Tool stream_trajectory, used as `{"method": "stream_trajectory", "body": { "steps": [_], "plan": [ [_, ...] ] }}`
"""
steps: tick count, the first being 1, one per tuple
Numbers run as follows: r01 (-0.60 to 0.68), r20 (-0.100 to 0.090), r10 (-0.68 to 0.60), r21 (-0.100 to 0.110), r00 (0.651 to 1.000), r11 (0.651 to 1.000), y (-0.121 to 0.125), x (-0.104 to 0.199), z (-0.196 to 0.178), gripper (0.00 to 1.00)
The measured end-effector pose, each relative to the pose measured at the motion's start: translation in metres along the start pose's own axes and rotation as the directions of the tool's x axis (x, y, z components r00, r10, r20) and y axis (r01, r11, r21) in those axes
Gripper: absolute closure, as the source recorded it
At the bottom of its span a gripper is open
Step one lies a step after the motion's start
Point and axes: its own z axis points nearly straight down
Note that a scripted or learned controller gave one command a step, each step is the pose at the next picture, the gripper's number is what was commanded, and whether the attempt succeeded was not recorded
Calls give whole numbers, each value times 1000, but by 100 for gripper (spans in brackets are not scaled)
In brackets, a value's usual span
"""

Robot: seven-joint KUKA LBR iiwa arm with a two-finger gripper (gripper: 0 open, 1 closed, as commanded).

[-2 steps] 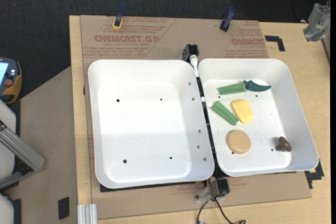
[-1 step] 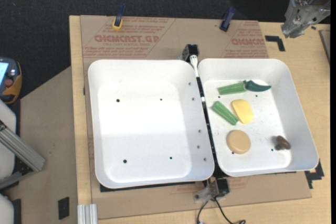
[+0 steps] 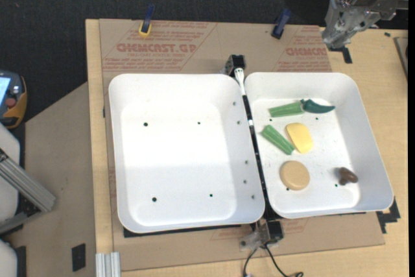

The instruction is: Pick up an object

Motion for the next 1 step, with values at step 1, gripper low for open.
{"method": "stream_trajectory", "body": {
  "steps": [1],
  "plan": [
    [5,-1,-5,4,1000,1000,-44,75,-1,100]
  ]
}}
